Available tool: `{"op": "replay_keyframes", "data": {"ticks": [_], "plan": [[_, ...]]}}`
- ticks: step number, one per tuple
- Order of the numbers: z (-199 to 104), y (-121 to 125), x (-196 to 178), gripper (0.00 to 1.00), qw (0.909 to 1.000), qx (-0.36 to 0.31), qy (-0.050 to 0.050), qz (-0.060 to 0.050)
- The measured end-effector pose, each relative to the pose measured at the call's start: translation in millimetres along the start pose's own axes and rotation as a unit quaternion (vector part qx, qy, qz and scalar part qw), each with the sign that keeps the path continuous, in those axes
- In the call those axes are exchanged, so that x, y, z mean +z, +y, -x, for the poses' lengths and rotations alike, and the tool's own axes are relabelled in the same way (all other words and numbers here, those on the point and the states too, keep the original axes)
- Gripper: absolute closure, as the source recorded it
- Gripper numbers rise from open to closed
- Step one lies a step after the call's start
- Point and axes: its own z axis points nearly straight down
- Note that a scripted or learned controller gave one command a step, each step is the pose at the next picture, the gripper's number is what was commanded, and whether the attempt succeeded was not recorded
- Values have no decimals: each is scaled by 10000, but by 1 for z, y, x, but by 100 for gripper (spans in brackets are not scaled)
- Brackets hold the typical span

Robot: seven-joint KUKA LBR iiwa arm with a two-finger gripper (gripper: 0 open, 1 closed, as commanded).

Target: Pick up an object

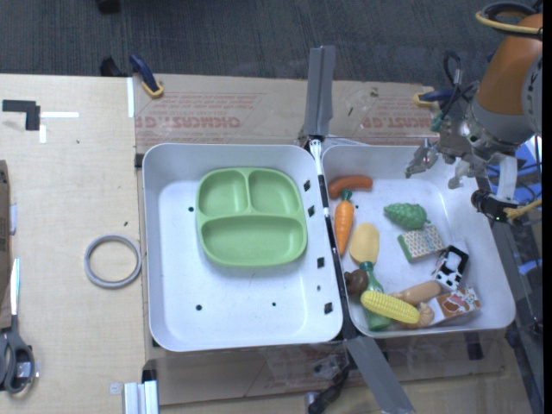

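Corn [392, 306] partly hides a green bottle [373, 307]; claw [440, 166] spread, gripping nothing, above the right bin [500, 266].

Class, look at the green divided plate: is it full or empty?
Empty: all three compartments of the green plate show bare green, in the left bin.

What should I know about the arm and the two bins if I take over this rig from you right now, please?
Hand: above the right bin's far rim, nothing seen in it.
Right bin: sausage, carrot, potato, green leaf, corn cob, cow toy and other toy food.
Left bin: a green divided plate.
Done: nothing picked yet.
Left: lower and grasp one thing.
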Motion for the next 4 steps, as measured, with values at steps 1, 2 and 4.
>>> {"op": "replay_keyframes", "data": {"ticks": [1, 2, 4], "plan": [[-11, -27, 75, 0, 9999, 117, 4, -14], [-27, -42, 74, 0, 9995, -308, 5, -15], [-25, -41, 64, 0, 9996, -291, 4, -4]]}}
